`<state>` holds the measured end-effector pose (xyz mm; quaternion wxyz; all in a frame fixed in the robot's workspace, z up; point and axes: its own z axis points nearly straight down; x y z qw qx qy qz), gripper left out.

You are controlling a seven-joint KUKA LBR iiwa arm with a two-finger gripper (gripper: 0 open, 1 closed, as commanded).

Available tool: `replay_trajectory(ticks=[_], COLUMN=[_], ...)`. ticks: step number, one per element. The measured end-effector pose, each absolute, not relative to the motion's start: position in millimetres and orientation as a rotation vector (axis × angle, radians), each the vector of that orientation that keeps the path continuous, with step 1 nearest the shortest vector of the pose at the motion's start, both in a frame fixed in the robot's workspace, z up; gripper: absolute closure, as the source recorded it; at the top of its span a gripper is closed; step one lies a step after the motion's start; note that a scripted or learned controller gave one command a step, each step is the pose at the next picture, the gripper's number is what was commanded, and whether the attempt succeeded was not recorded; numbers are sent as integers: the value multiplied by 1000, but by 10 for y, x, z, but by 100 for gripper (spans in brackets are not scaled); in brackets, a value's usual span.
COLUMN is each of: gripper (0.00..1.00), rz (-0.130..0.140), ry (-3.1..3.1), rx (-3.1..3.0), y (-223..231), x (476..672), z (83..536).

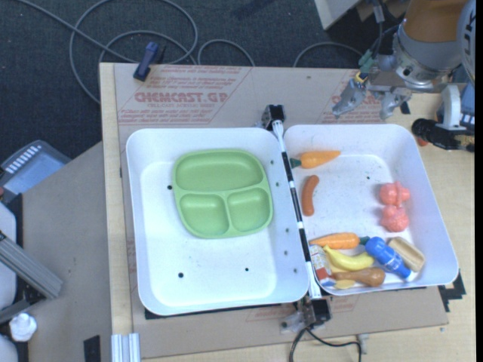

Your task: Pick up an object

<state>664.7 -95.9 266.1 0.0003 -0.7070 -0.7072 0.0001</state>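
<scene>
My gripper (371,102) hangs above the bench just beyond the far rim of the right bin (434,202), its two fingers spread apart with nothing between them. In that bin lie an orange carrot (318,158) near the far left corner, a reddish sausage (309,194), two pink lumps (394,206) on the right, and at the near edge a second carrot (336,240), a banana (349,261), a blue bottle (386,256), a tan bread piece (408,253) and a brown piece (362,278).
The left bin (151,270) bears a green divided plate (223,191). A black clamp (273,115) sits at the far end of the seam between the bins. Cables and a blue clip (146,59) lie beyond the bench board.
</scene>
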Motion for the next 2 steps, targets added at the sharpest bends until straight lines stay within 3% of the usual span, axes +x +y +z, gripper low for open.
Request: replay_trajectory(ticks=[1,2], gripper=[0,0], rz=[-2,-1], ry=[-2222,-2224], rx=[-2222,-2224], y=[-1006,-1508], x=[6669,6670], z=[1137,1790])
